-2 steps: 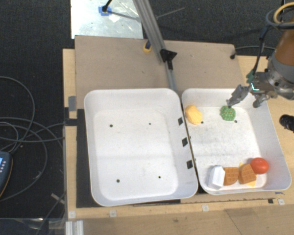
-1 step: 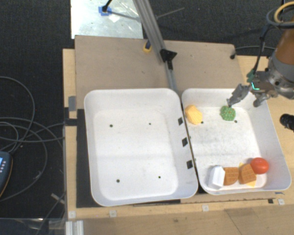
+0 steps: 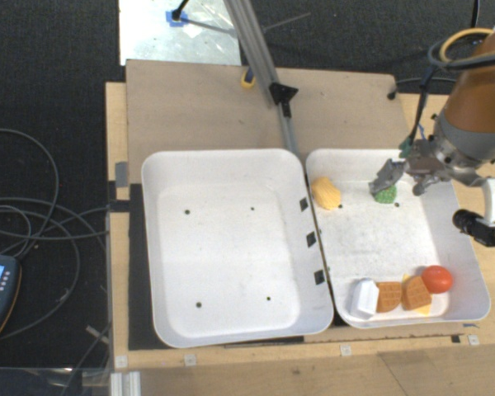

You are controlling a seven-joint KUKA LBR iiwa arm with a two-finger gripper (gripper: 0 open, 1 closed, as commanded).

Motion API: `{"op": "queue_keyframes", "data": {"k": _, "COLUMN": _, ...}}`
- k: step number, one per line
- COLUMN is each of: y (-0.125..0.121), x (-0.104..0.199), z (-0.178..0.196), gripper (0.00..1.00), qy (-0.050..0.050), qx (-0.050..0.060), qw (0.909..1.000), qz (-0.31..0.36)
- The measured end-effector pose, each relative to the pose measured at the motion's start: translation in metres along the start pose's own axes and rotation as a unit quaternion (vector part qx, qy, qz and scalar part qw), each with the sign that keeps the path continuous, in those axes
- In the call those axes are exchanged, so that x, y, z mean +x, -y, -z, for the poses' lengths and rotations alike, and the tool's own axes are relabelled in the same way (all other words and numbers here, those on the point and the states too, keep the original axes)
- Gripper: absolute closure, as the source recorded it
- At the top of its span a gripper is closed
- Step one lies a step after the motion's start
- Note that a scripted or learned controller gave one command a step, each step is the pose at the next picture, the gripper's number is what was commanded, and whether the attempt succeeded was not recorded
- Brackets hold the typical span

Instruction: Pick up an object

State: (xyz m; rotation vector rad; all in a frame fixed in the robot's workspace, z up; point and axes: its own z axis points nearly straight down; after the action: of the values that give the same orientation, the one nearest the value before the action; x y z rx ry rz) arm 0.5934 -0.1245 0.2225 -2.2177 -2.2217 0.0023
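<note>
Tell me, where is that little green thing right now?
The green thing lies in the right-hand bin, near its far edge, right under the robot's hand, with the yellow piece to its left.

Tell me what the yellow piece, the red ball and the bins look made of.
Yellow piece: likely moulded plastic toy food, smooth with a slight sheen; foam is possible. Red ball: probably glossy plastic or rubber, given its even colour and soft highlight. Both bins: thin formed white plastic, matte, with rounded corners and a rolled rim.
</note>
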Motion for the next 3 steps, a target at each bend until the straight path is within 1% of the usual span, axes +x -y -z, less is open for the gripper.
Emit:
{"op": "queue_keyframes", "data": {"k": 1, "y": 0.010, "x": -0.001, "z": -0.057, "gripper": 0.00, "qy": 0.000, "qx": 0.001, "qw": 1.0000, "qz": -0.001}}
{"op": "queue_keyframes", "data": {"k": 2, "y": 0.002, "x": -0.005, "z": -0.105, "gripper": 0.00, "qy": 0.000, "qx": 0.000, "qw": 1.0000, "qz": -0.001}}
{"op": "queue_keyframes", "data": {"k": 3, "y": 0.000, "x": -0.006, "z": -0.091, "gripper": 1.00, "qy": 0.000, "qx": -0.003, "qw": 1.0000, "qz": -0.001}}
